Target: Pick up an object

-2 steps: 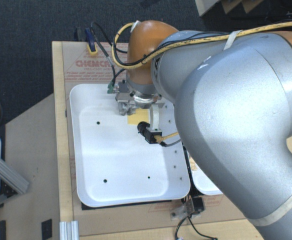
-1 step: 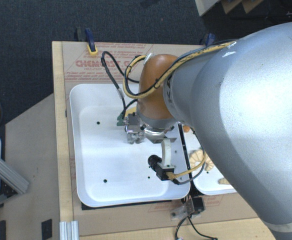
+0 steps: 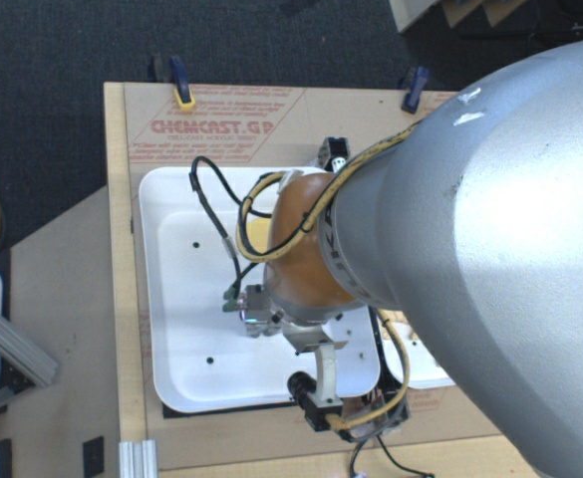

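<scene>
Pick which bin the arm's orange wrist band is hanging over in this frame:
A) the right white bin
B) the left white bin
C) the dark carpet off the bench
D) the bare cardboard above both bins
B: the orange wrist band sits above the floor of the shallow left white bin, whose rounded rim shows to its left and below.

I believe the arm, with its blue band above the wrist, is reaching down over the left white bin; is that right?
Not quite: the band above the wrist is orange, not blue, as the camera view shows. The rest stands: the arm is reaching down over the left white bin.
</scene>
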Controlling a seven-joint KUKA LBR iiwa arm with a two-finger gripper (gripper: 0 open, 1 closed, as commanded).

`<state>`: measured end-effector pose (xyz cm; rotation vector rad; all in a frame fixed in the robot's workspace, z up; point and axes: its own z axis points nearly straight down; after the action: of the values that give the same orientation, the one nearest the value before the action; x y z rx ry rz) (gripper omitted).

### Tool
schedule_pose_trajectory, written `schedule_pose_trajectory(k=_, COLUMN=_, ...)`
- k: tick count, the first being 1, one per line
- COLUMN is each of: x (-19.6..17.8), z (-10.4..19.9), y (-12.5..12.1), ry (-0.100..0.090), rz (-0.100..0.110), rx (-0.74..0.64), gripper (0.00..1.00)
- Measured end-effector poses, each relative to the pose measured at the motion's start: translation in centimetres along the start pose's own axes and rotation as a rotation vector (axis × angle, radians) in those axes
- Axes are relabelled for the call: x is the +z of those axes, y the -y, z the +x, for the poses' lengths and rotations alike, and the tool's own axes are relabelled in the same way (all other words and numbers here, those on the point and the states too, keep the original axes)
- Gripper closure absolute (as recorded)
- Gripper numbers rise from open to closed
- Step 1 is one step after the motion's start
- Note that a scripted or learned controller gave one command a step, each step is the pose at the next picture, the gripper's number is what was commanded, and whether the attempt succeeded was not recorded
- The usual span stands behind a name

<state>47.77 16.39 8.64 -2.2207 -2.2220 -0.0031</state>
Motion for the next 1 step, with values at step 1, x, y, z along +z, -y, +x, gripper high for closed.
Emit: schedule_pose_trajectory(k=1, x=-1.51, z=2.34, y=-3.88, ry=0.001, rz=-0.002, rx=-0.002, gripper=1.0)
